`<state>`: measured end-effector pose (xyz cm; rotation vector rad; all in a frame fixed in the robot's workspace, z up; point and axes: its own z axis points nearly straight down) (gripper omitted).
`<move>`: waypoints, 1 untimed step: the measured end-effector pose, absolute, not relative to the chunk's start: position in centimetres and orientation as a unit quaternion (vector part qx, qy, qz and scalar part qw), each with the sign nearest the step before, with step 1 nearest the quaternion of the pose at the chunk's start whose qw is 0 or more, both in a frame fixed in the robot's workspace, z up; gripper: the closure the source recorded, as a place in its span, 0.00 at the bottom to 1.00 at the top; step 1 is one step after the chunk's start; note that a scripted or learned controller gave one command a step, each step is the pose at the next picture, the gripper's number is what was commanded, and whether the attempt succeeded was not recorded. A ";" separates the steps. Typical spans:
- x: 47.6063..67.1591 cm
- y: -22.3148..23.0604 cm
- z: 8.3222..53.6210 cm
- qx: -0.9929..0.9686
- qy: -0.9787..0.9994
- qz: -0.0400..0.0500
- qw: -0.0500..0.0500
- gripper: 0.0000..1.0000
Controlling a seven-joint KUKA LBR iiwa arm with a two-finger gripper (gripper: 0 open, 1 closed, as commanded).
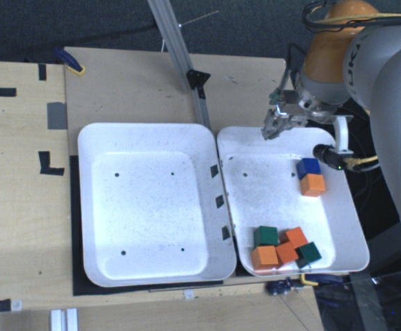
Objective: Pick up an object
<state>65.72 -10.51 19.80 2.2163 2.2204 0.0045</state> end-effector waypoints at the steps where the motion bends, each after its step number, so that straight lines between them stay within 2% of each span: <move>1: 65.8 -10.5 22.7 0.706 0.708 0.001 0.001 1.00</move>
